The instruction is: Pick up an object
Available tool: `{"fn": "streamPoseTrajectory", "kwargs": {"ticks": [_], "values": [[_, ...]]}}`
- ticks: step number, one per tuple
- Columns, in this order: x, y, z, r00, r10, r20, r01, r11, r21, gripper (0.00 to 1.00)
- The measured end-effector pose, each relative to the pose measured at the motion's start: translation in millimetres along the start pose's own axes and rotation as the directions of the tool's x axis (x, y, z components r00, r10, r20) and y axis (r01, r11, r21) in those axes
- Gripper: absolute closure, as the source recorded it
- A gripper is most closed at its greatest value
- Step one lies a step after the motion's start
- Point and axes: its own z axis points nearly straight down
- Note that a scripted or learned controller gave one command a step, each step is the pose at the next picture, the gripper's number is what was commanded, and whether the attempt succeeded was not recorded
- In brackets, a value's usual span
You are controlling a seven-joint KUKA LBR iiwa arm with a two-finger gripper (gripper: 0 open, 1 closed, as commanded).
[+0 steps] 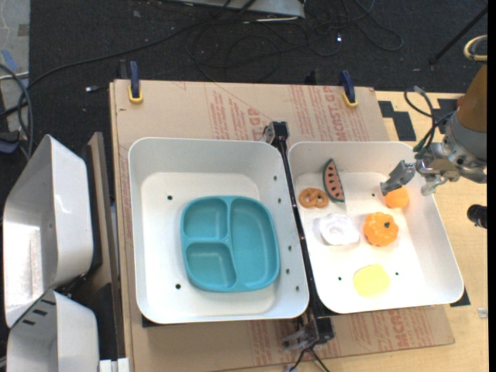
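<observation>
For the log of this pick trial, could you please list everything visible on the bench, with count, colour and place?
Bins: two, white, side by side on the bench.
Divided plate: one, teal, three compartments, in the left bin.
Watermelon slice: one, red and green, right bin, far side.
Pretzel: one, brown, right bin, beside the slice.
White object: one, right bin, middle.
Pumpkin: one, orange, right of the white object.
Small orange ball: one, right bin, by the gripper's tip.
Yellow disc: one, right bin, near side.
Clamps: two, blue and yellow, far board edge.
Gripper: one, grey, over the right bin's right side.
</observation>
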Motion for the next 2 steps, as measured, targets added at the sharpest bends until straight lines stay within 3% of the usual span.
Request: {"fn": "streamPoseTrajectory", "kwargs": {"ticks": [1,2], "values": [[1,3,-9,1.000,-0.004,0.003,0.004,1.000,-0.014,0.00],[8,3,53,1.000,-0.004,0.002,0.004,1.000,-0.011,0.00]]}}
